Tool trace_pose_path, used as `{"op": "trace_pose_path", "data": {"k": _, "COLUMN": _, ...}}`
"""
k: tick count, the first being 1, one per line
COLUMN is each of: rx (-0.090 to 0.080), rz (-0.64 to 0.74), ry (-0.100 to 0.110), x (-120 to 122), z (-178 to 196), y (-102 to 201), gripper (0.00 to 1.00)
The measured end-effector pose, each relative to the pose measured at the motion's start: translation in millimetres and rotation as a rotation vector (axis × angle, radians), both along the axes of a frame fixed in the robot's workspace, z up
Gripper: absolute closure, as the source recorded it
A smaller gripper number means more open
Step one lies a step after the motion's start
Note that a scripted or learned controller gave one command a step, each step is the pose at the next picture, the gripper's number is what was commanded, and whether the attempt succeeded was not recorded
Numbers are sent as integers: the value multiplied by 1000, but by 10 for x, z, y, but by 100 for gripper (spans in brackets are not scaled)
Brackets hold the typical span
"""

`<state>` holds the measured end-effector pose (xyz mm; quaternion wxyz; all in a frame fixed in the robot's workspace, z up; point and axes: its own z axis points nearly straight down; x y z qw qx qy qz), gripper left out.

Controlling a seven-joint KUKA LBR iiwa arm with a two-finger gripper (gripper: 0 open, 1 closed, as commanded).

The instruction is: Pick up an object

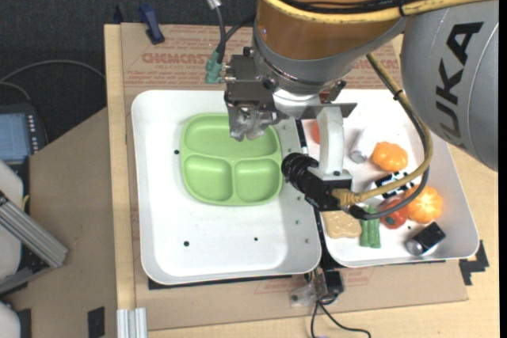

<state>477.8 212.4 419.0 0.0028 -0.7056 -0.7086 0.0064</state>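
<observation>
Camera view: gripper (252, 125) low over far rim of green divided plate (231, 161) in left bin (158, 202), finger state unclear, cannot tell any grasp; toy food cluttering right bin (455, 229).

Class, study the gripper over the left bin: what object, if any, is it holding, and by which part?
It cannot be told. The gripper sits over the far rim of the green divided plate in the left bin, but no object shows between its fingers.

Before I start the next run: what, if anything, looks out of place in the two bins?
Nothing stands out. The green divided plate lies flat in the left bin; the small items, among them an orange piece, sit loosely piled in the right bin.
</observation>
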Motion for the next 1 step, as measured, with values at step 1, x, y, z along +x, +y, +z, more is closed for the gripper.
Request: {"op": "trace_pose_path", "data": {"k": 1, "rx": 4, "rz": -9, "ry": -9, "x": 12, "z": -82, "y": -443, "gripper": 100}}
